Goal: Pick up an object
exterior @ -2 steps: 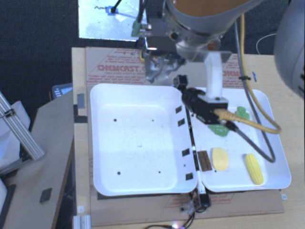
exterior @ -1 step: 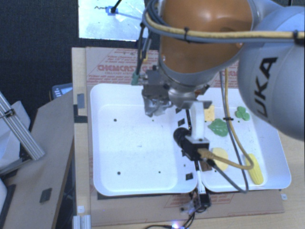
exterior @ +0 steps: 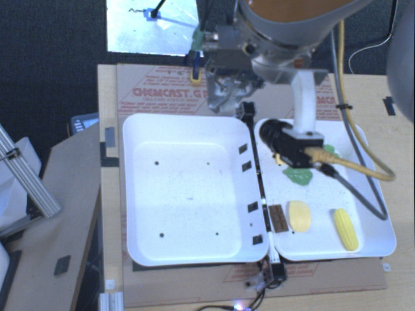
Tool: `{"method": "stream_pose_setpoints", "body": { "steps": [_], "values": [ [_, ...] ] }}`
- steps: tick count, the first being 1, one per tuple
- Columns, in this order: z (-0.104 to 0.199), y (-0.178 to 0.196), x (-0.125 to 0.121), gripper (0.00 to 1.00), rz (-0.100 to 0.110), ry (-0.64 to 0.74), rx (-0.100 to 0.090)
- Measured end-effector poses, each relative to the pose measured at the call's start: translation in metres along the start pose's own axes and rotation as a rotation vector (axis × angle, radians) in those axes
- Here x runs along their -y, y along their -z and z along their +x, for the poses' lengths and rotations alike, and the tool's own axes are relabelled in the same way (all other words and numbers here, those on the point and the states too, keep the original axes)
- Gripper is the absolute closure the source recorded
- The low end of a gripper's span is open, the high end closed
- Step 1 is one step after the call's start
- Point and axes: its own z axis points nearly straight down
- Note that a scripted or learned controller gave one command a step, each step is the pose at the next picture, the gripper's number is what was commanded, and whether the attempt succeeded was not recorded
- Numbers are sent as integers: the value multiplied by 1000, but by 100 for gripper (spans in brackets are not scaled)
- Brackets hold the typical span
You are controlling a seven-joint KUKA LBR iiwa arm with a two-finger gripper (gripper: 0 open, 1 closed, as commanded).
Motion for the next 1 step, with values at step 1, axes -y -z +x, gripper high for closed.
{"method": "stream_pose_setpoints", "body": {
  "steps": [1],
  "values": [
    [11, -148, -7, 100, 27, -4, 14]
  ]
}}
